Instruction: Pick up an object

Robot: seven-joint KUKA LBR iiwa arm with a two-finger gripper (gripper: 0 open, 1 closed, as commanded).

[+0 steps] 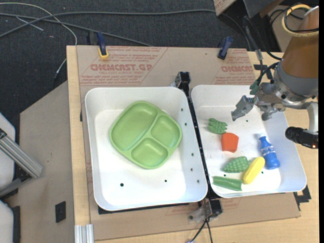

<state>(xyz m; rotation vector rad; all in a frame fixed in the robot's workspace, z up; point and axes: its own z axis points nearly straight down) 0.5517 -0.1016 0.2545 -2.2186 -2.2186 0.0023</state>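
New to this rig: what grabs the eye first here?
The big green divided plate, lying alone in the left bin. Then the small toys bunched in the right bin: an orange block, a yellow corn cob and a blue bottle, with the gripper hanging open above them, holding nothing.

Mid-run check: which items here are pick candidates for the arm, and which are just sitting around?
Pick candidates, all in the right bin:
dark green toy
orange block
blue bottle
bumpy green toy
yellow corn
green pod

Just lying about:
green divided plate in left bin
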